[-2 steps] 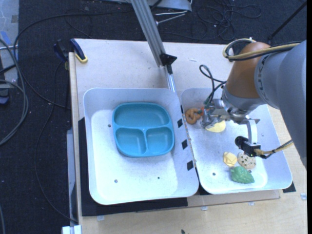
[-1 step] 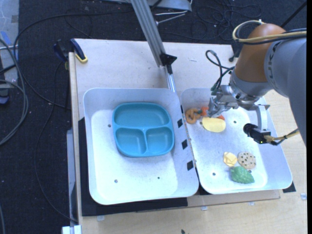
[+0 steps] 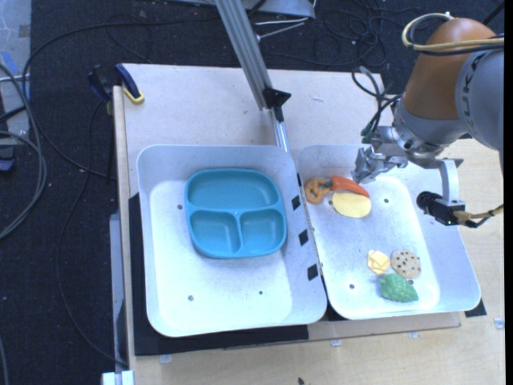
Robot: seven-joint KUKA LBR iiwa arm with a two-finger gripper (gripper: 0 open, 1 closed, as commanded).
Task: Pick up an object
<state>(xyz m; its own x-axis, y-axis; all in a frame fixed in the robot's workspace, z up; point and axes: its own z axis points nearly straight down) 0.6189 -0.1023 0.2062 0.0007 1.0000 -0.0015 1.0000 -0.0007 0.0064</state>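
Arm: grey with orange band, reaching in from the right over the right bin (image 3: 449,271)
Gripper (image 3: 362,172): low at the bin's far left part, just above the carrot (image 3: 349,184); opening cannot be told, nothing seen held
Carrot: orange, lying beside a pretzel (image 3: 317,190) and touching a pale yellow potato-like piece (image 3: 352,206)
Near corner of right bin: yellow chunk (image 3: 378,261), cookie (image 3: 406,263), green leafy piece (image 3: 397,288), close together
Left bin (image 3: 160,295): holds a blue divided plate (image 3: 236,213), its compartments bare
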